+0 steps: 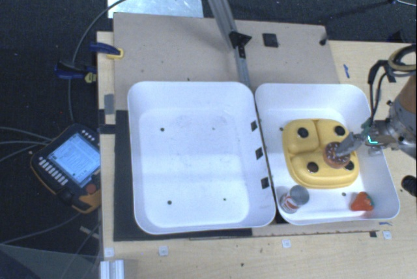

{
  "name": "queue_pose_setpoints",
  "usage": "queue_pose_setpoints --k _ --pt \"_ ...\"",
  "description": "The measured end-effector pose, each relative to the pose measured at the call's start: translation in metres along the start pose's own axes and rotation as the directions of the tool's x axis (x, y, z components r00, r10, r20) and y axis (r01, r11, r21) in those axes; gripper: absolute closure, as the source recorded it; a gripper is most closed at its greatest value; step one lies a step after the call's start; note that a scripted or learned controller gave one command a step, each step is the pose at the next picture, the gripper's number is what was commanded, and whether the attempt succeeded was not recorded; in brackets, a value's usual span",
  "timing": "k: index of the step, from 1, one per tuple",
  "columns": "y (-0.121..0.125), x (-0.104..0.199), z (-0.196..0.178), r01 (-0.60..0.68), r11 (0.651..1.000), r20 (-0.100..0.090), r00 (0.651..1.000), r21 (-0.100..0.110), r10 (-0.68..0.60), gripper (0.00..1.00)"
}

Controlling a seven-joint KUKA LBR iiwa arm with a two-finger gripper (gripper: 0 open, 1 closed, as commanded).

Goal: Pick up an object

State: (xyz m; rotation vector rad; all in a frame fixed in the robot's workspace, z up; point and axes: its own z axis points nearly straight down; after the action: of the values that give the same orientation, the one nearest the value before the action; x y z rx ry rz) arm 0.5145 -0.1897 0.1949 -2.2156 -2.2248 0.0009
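I had the gripper (340,151) low over the yellow block (316,152) in the right bin (306,96); its spread I couldn't tell, so I wanted a square, centred descent.

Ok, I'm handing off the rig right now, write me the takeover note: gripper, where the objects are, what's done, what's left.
Gripper: low in the right bin, over the yellow tray, at a small brown round object on the tray. A grasp is not confirmed.
Other objects in the right bin: a small can near the front edge, a red-orange piece in the front right corner.
Done: arm has reached into the bin.
Left: secure one object and lift it.
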Motion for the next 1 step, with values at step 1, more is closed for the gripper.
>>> queue_pose_setpoints --k 1 --pt "0.0009 -0.0001 -0.0012 0.001 1.0 0.001 1.0 -0.003 -0.001 0.0"
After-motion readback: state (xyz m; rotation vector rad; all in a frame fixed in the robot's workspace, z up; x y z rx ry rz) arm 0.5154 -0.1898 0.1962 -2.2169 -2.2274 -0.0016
